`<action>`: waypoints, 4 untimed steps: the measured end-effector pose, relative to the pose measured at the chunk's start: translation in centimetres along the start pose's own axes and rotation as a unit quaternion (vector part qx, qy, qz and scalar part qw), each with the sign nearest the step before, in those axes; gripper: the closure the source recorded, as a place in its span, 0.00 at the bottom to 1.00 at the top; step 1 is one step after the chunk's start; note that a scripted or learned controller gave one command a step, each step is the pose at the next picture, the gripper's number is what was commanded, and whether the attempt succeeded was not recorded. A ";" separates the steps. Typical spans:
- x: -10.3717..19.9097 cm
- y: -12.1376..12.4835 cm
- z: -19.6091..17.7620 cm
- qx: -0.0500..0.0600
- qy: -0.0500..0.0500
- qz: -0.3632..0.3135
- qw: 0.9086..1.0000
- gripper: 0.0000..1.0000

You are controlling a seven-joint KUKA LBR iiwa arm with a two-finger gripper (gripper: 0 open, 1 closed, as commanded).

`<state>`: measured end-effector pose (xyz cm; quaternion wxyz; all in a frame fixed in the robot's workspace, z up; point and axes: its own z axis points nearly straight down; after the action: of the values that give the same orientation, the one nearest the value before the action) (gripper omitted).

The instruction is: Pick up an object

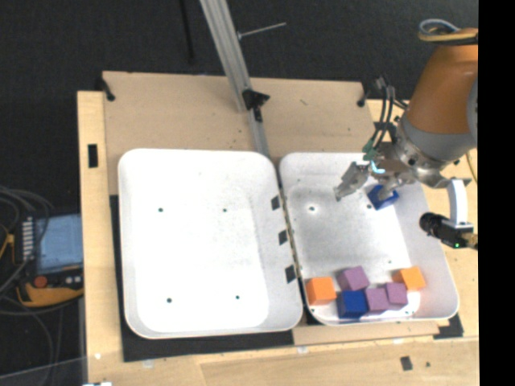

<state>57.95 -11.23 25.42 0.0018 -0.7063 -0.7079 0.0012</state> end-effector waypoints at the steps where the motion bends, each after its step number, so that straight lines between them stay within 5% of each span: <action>1: 0.0 0.1 -0.3 -0.003 0.000 0.001 1.000 0.00; 4: 0.4 -1.5 15.2 0.000 -0.001 0.003 1.000 0.00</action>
<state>56.37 -10.83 10.22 0.0014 -0.7081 -0.7061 0.0022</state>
